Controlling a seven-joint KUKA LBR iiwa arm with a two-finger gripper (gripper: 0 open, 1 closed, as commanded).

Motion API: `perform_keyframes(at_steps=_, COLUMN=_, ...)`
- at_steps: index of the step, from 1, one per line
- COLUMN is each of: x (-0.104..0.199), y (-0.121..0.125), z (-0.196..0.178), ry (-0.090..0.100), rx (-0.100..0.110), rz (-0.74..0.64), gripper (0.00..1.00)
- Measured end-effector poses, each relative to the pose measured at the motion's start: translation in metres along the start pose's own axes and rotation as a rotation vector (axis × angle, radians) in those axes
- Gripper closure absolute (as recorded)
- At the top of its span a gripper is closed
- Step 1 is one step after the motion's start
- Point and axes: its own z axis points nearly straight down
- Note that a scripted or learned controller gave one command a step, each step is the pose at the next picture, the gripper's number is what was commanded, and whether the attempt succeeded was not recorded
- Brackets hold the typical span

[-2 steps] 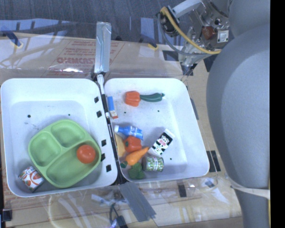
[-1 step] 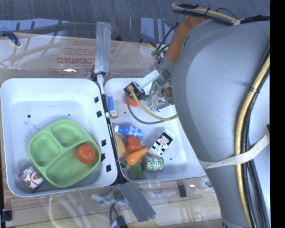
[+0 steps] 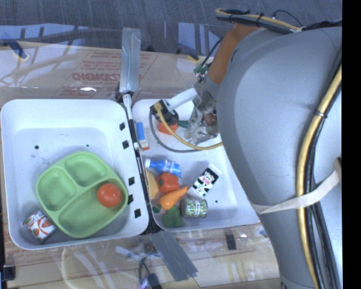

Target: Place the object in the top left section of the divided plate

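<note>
End effector (image 3: 195, 124) down at right bin's (image 3: 231, 206) far end; grip state can't tell. Red tomato (image 3: 109, 194) sits in divided plate's (image 3: 57, 188) large section.

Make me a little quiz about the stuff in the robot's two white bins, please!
1. True or false: the red ball lies in the biggest section of the green plate.
2. Which bin holds the carrot? A) the left one B) the right one C) neither
3. Fill the gap with "on" or "beside": the small can in the left bin sits ____ the plate.

Key
1. True.
2. B, the right bin.
3. beside
</note>
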Motion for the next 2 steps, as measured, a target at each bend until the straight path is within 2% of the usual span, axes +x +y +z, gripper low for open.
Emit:
perform_keyframes(at_steps=1, x=-0.011, y=-0.04, z=0.001, ry=0.0, rx=-0.001, rz=-0.102, gripper=1.0)
perform_keyframes(at_steps=2, x=-0.087, y=0.005, z=0.069, ry=0.001, rx=-0.002, rz=-0.233, gripper=1.0)
